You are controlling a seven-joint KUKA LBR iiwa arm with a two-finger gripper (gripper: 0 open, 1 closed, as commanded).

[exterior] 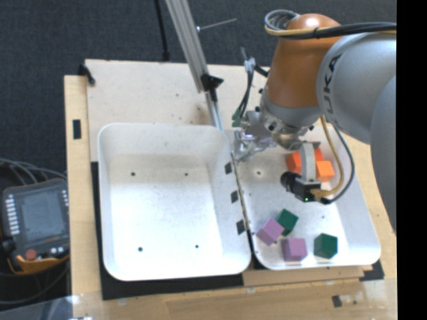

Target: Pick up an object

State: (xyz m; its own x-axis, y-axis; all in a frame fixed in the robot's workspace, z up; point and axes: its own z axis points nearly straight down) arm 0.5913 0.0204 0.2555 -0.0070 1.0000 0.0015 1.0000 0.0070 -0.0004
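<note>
We find the gripper (244, 145) low over the far left corner of the right bin (263, 187), close to the wall it shares with the left bin (167, 199). Whether it is apart or together we cannot tell; we see nothing held in it. The task's things all lie in the right bin. An orange block (325, 171) sits just below the wrist, partly hidden. Along the near edge are two purple cubes (270, 232) (293, 249) and two green cubes (288, 219) (325, 245) — all well apart from the gripper.
</note>
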